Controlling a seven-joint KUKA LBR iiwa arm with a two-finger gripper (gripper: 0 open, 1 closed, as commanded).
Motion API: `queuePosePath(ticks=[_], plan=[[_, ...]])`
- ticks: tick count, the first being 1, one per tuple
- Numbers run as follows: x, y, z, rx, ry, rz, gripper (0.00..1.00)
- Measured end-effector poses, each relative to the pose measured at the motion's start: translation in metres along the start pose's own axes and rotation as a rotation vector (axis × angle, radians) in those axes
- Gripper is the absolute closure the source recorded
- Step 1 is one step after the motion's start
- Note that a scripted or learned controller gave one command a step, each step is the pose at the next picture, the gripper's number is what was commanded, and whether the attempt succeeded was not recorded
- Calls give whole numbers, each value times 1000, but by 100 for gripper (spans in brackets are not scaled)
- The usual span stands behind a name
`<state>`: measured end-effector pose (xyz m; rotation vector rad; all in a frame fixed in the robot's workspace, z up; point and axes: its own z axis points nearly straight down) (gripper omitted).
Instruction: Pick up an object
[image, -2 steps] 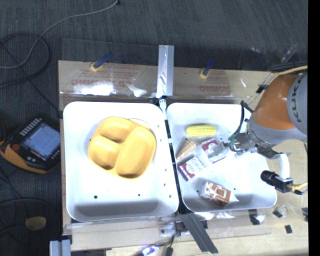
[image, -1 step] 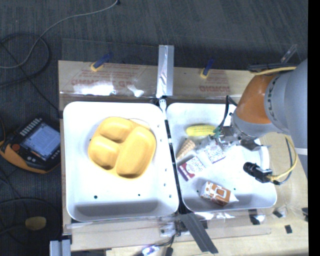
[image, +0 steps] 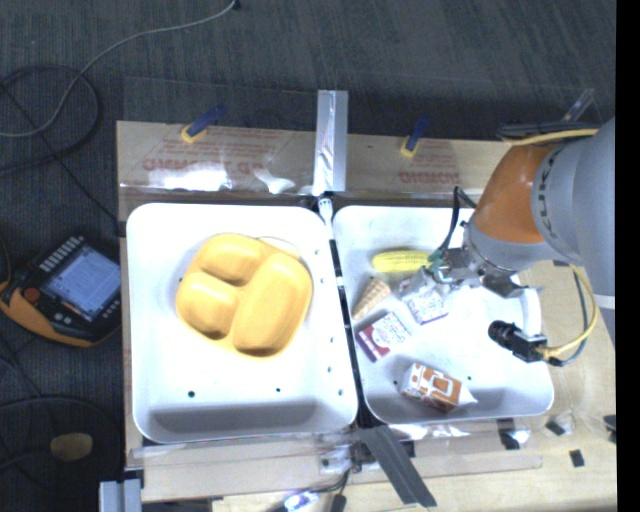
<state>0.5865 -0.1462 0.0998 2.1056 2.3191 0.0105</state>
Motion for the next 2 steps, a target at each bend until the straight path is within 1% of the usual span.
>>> queuePosePath(ticks=[1,2], plan=[[-24,7,9,2,-1,-117,100],[25,34,-48,12,2,-106,100]])
